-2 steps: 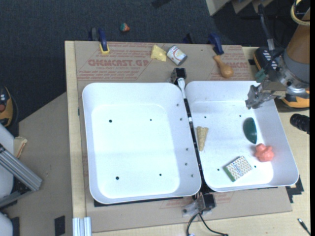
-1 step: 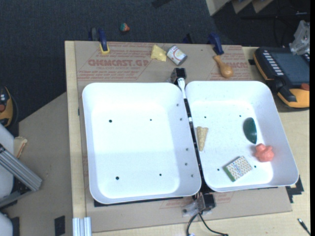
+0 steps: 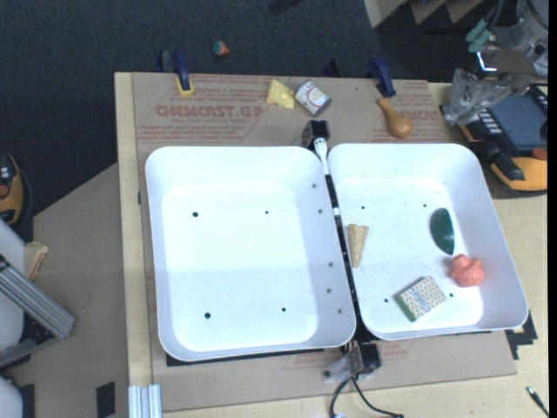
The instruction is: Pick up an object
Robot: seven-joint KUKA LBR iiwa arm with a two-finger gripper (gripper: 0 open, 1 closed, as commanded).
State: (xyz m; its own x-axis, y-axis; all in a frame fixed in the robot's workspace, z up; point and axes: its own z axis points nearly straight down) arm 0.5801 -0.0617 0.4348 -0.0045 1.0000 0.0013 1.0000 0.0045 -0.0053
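Two white bins are sitting side by side on a brown board, and their shared black seam (image 3: 335, 220) is serving as the landmark here. The left bin (image 3: 174, 190), on one side of that seam, is showing just bare white floor with a few dark dots. The right bin (image 3: 470, 168), on the other side, is holding four things. A pale cone (image 3: 357, 242) is lying just beside the seam, pointing toward the near rim. A patterned green-and-white block (image 3: 422, 298) is resting farther from the seam, near the front wall and tilted. A dark green oval piece (image 3: 443, 230) is lying well away from the seam, toward the far side wall, and a pink lump (image 3: 468, 270) is sitting just in front of it, close to that same wall.

Beyond the top end of the seam, on the board, a yellow wedge (image 3: 280, 95), a small white box (image 3: 312, 97) and a tan wooden pin (image 3: 396, 120) are lying outside the bins.

The gripper (image 3: 474, 85) is hanging past the right bin's far corner, well away from the seam; whether it is spread or pressed together I cannot tell.
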